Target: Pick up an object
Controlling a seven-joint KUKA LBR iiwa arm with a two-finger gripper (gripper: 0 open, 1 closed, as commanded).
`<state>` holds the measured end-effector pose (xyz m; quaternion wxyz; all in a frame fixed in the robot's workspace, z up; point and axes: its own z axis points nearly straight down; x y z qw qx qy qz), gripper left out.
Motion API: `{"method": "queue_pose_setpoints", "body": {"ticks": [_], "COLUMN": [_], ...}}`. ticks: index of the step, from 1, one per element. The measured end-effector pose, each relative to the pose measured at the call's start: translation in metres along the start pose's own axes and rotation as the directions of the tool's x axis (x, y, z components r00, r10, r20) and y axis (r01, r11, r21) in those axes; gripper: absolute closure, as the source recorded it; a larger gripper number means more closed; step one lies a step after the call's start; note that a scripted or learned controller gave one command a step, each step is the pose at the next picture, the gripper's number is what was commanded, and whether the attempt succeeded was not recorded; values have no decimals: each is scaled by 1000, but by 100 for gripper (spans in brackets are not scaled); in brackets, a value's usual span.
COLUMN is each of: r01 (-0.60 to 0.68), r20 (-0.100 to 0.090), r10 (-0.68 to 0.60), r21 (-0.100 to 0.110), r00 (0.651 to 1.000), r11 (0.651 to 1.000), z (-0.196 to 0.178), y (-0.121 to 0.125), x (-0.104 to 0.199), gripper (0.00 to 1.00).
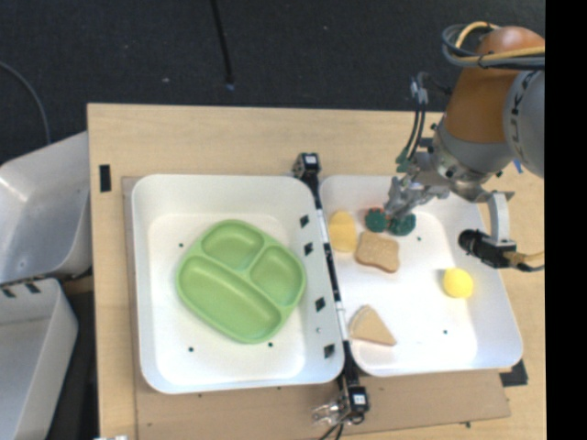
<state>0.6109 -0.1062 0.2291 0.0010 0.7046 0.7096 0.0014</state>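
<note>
Camera view: gripper (401,211) is low in the right bin (477,337), directly over a small green object (378,219); finger spacing cannot be told. Nothing is lifted, so grasp and raise are judged pending. Bread slice (378,251) lies just below the green object; yellow ball (458,283) farther right. Wooden bench (183,136), dark floor (138,35).

The desk (211,140) is light wood. Two white bins sit right on it, side by side. The left bin (156,337) touches the right bin (486,337) along one edge.
</note>
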Motion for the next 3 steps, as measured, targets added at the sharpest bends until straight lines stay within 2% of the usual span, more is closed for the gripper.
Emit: {"method": "queue_pose_setpoints", "body": {"ticks": [1,2,3], "r01": [0,-1,-1], "r20": [0,0,0], "r10": [0,1,1], "r21": [0,1,1], "r00": [1000,1000,1000], "r11": [1000,1000,1000], "z": [-1,-5,1], "y": [27,32,53], "x": [51,95,142], "gripper": [100,100,100]}}
